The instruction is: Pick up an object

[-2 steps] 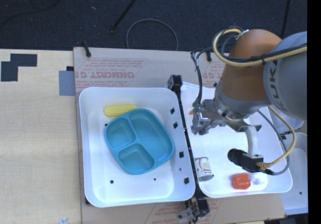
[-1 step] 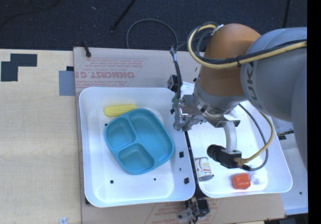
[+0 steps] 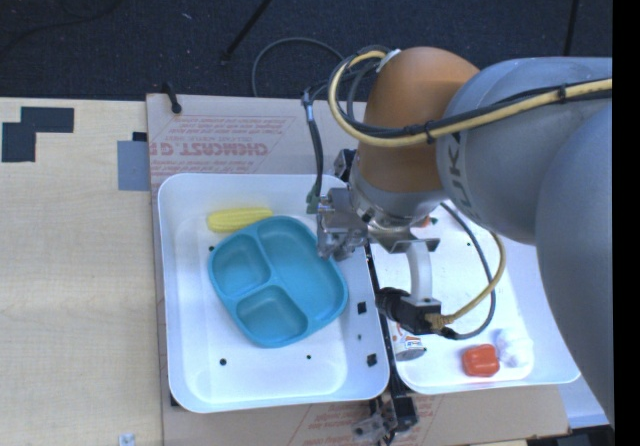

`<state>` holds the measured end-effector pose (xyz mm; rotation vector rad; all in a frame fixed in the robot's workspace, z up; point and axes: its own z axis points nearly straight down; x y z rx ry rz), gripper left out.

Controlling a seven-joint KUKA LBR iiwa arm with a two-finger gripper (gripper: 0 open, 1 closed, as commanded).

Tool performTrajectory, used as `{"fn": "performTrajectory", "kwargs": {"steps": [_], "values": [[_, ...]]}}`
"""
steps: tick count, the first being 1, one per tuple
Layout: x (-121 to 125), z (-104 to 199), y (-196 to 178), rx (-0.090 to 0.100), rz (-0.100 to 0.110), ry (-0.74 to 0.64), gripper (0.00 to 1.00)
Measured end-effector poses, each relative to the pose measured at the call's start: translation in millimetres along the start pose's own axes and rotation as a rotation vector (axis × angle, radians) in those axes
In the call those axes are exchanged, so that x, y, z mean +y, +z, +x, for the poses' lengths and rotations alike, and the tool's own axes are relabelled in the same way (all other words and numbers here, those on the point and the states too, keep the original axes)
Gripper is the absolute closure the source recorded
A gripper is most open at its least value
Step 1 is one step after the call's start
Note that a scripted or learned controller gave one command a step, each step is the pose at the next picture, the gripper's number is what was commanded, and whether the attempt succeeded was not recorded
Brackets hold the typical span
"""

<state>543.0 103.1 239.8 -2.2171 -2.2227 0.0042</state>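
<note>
One blue tray (image 3: 276, 280), one corn cob (image 3: 239, 219), one orange block (image 3: 480, 361); end effector (image 3: 335, 234) state unclear.

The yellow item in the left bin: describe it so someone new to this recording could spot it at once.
Start at the left white bin, which holds a blue divided plate. Just beyond the plate's far left edge lies a small yellow corn cob, stretched left to right. It is the bin's only yellow thing, much smaller than the plate; the small orange object sits in the other bin.

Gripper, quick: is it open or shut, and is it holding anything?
Gripper: cannot be told; it sits low by the upper right rim of the blue divided plate in the left bin, with nothing seen in it.
</note>
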Motion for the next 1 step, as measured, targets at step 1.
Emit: {"fn": "performTrajectory", "kwargs": {"steps": [1], "values": [[-0.5,-0.8,-0.4,-0.001,0.0,0.001,0.0]]}}
